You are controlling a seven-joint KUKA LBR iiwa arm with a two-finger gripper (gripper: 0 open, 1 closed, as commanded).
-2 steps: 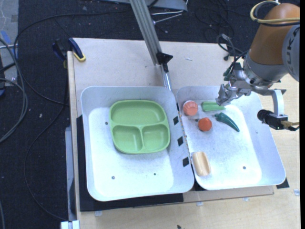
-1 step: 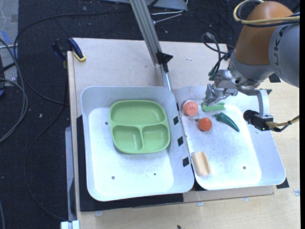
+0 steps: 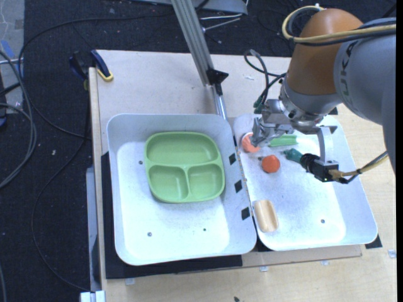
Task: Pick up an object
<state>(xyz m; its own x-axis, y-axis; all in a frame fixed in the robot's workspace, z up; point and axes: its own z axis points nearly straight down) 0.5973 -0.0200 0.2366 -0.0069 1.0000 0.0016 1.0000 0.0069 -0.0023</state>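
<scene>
The arm (image 3: 352,55) reaches in from the right of the frame and its gripper (image 3: 263,131) hangs over the upper left corner of the right bin (image 3: 352,228). Whether the pincer is open or closed cannot be told from this angle, and nothing is seen held in it. Just below and left of the gripper lies an orange piece (image 3: 249,145) against the bin's left wall; this looks like the likeliest target. A small orange ball (image 3: 271,163) sits nearby toward centre frame, a green item (image 3: 284,142) lies to its upper right, partly under the wrist, and a tan roll (image 3: 266,215) rests lower in the same bin. The left bin (image 3: 126,231) holds a green divided plate (image 3: 185,167). Judgement: the step in hand is the descent onto a target. To do it well, the gripper should centre squarely over one object, keep off the bin wall, which crowds the orange piece, and close only once fully down. A grasp near the wall risks a glancing miss.
</scene>
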